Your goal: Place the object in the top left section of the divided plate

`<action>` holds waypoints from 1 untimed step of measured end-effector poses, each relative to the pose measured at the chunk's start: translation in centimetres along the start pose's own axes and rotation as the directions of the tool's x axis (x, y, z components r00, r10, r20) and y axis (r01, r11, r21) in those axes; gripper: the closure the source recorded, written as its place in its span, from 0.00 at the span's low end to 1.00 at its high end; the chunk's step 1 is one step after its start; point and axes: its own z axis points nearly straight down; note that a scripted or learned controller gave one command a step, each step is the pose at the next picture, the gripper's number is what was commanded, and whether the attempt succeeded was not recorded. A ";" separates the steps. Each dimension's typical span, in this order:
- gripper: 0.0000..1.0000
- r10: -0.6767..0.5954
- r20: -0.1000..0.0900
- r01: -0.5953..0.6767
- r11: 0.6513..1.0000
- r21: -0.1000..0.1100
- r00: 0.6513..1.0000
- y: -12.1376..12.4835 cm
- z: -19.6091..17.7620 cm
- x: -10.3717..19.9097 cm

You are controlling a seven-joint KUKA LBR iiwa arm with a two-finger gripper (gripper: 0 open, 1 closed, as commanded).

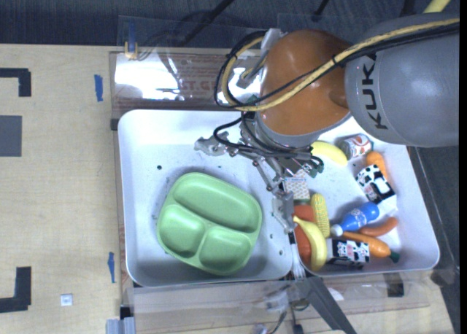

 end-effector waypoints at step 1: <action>1.00 -0.293 0.003 0.293 0.956 0.004 0.956 4.0 4.8 4.8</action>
